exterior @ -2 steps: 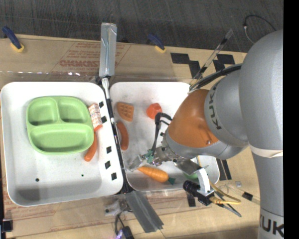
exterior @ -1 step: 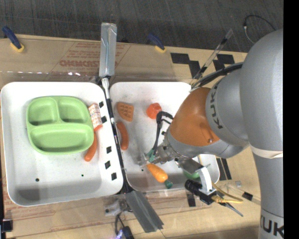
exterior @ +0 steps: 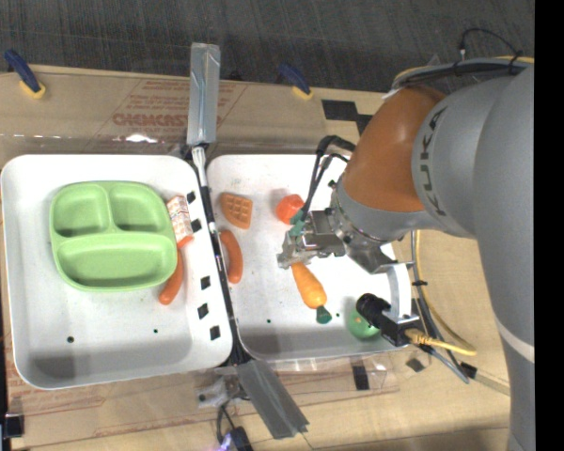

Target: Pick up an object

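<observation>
Hovering low over the right bin (exterior: 263, 346), the arm (exterior: 423, 158) has its gripper (exterior: 299, 249) just above the upper end of a carrot (exterior: 309, 286), which lies aslant on the bin floor with its green tip toward the near wall. Whether the jaws are wide or narrow cannot be told from this view; the metal at the wrist hides them, and nothing is plainly seen between them, so no hold can be claimed.

Other pickable things lie close by in the same bin: a small orange-red piece (exterior: 289, 208) just beyond the gripper, a waffle (exterior: 236, 209) further left, a sausage (exterior: 232, 256) along the divider, and a green round thing (exterior: 361, 325) near the front right corner. The left bin (exterior: 28, 346) bears a green tray (exterior: 113, 235), with a small packet (exterior: 179, 218) at its right edge and another sausage (exterior: 172, 287) just below.

By my reading, the step in hand is the approach, with the carrot as the likely target. The next move would call for coming straight down so the jaws straddle the carrot across its narrow width, then closing firmly and lifting. Its taper and slanted lie could let it roll or slip out, so a grip near the thick middle looks safest.
</observation>
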`<action>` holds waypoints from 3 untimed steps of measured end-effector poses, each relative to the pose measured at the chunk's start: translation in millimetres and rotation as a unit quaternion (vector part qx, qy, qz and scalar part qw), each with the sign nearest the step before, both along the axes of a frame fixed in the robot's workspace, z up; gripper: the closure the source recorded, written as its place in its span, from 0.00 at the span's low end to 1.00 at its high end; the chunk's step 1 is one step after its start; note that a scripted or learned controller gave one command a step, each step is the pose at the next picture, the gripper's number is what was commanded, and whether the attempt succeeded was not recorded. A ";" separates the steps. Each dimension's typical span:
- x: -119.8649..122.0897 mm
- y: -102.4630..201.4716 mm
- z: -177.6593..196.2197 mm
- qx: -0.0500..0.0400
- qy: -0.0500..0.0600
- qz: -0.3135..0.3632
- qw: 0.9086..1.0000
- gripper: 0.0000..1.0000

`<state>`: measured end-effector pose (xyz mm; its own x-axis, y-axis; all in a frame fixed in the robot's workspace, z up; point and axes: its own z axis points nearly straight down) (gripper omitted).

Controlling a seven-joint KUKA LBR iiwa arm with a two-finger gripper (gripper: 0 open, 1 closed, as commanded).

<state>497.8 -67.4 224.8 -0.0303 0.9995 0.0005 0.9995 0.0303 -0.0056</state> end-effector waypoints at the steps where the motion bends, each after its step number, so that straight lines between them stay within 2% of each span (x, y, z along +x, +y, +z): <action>1: 41.0 -41.1 -4.3 -0.001 0.002 -0.130 0.991 1.00; 2: 46.5 1.6 98.3 -0.001 0.000 -0.105 0.995 1.00; 3: 2.9 -49.3 84.3 0.000 0.002 -0.072 0.997 1.00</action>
<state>500.7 -116.7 309.1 0.1137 0.9935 -0.0005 0.9935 -0.1137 -0.0101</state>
